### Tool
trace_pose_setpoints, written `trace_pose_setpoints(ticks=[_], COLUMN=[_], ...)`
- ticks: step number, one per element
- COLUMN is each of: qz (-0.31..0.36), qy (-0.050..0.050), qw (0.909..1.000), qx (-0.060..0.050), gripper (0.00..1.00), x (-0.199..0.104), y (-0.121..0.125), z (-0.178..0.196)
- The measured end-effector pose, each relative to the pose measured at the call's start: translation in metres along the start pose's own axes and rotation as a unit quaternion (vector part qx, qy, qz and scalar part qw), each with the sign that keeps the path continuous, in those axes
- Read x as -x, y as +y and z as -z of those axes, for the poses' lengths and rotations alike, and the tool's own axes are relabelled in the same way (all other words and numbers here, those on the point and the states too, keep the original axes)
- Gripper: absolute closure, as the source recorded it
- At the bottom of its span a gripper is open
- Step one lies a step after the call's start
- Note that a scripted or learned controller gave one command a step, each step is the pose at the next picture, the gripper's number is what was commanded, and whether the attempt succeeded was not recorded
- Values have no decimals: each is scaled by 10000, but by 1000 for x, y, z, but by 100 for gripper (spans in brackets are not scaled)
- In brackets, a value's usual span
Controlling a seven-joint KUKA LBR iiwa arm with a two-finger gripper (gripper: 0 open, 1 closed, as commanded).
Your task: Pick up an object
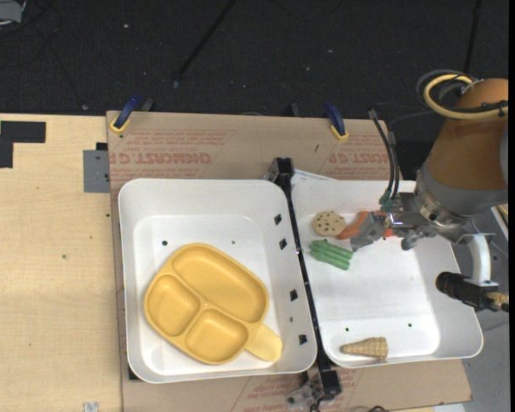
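The right bin point(412, 316) holds a round tan cookie point(329, 223), a green ridged piece point(330, 254), a small orange-red piece point(356, 226) and a tan ice cream cone point(365, 348) near its front wall. My gripper point(368, 234) reaches in low from the right, over the bin's back part. Its tip is right beside the orange-red piece, which it partly hides. The green piece is just to its left and below, the cookie further left. Whether the gripper touches the orange-red piece cannot be made out.
In the left bin point(137, 221) lies a yellow divided plate point(208, 303) with a handle tab pointing right. A black divider point(293, 256) runs between the bins. The grey and orange arm point(463, 161) overhangs the right bin's right side.
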State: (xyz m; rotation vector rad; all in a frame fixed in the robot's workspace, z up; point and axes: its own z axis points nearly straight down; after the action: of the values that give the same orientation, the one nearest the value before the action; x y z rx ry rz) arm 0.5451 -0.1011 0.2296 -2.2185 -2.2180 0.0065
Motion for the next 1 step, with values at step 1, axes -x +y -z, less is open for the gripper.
trace_pose_setpoints(ticks=[1], qz=[1], qy=[-2], qw=[10000], qx=[28], gripper=[0], x=[0], y=[1], z=[3])
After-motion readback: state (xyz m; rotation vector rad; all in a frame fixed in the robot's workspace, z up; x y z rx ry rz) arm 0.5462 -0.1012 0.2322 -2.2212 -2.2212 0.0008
